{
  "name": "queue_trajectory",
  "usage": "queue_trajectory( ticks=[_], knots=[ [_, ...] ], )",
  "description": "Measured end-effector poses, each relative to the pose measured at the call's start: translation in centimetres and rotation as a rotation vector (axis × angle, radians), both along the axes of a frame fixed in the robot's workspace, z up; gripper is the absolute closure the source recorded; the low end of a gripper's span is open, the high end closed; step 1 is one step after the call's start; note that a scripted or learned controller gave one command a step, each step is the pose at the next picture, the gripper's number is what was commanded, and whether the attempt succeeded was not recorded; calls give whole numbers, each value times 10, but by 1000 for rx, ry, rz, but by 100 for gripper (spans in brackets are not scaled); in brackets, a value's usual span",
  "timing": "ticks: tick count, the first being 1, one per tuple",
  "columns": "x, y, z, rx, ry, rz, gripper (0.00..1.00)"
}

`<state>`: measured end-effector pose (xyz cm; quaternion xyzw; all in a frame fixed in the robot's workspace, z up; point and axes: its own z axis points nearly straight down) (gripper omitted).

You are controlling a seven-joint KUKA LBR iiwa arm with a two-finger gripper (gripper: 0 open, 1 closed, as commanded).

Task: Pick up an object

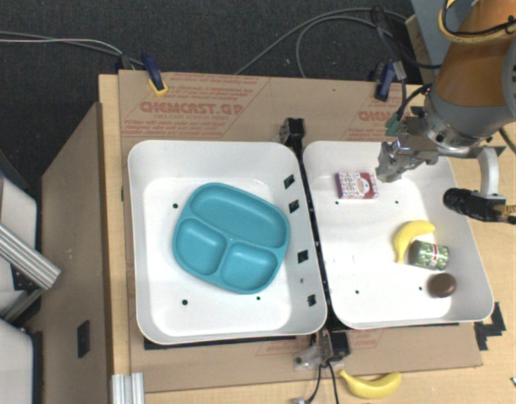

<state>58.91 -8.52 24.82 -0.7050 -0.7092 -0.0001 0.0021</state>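
Two shallow white plastic bins sit side by side on the brown cardboard-covered table [241,95], the left bin [148,251] and the right bin [367,297] meeting along a seam fitted with small black clips. A teal plastic divided plate [231,236] with three compartments lies flat near the middle of the left bin. The right bin carries four small things: a small pink and white printed packet [356,184] lies near the bin's far edge, towards the seam; a yellow toy banana [412,236] curves near the bin's right edge, and a small green labelled can [429,254] lies on its side touching the banana on the near side; a round dark brown puck-like object [441,285] rests just beside the can, close to the bin's near right corner. The grey arm's tool [390,165] hangs over the far part of the right bin, just to the right of the packet, with nothing visibly between its fingers; whether it stands wide or narrow cannot be told from this angle. Another yellow banana [374,384] lies outside the bins at the near edge of the table.
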Motion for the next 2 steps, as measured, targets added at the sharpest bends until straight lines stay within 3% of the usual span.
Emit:
queue_trajectory(
  ticks=[1, 2],
  knots=[
    [-1, 56, 7, 0, -2, 1, 100],
    [-8, 111, -10, 0, 1, 1, 100]
  ],
)
